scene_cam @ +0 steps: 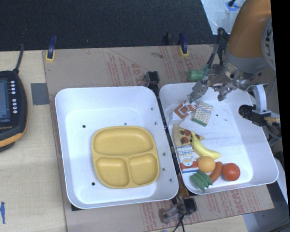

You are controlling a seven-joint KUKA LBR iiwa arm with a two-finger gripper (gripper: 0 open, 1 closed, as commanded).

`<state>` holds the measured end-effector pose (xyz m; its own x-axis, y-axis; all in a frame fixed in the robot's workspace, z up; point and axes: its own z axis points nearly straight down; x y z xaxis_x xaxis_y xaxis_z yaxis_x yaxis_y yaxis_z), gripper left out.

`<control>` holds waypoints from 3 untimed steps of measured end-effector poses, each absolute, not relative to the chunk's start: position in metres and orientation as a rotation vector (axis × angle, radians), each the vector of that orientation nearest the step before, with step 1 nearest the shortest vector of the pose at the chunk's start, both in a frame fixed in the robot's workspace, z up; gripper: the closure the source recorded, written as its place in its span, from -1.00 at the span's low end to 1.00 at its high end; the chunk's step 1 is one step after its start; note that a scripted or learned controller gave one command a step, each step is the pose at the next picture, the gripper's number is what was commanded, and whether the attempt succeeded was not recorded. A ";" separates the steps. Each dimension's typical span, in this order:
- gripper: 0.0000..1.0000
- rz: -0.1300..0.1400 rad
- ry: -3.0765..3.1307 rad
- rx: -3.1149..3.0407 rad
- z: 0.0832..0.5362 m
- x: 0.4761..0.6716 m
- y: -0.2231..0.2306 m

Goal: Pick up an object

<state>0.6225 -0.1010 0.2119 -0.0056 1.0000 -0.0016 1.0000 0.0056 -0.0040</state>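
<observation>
Two white bins sit side by side on my bench. Left bin (72,144) holds a yellow divided tray (125,156) lying flat near its middle. Right bin (253,144) carries the clutter I can choose from: a small green-and-white packet (202,113) and an orange-and-white carton (186,109) near the far end, then a banana (204,148), a pizza slice (182,134), a juice box (187,159), an orange (206,163), a carrot (216,171), a tomato (231,171) and a green vegetable (201,180) crowded together at the near left corner. My gripper (212,88) hangs over the far end of the right bin, just above the packet and carton, with its two fingers spread apart and nothing between them. Off to the left, a teach pendant (0,108) rests on the bench.
</observation>
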 end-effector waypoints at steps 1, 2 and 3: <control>-1.00 -0.004 -2.234 -2.217 0.096 0.659 -0.097; 1.00 -0.003 -2.239 -2.218 0.108 0.660 -0.099; 1.00 0.004 -2.225 -2.215 0.192 0.588 -0.065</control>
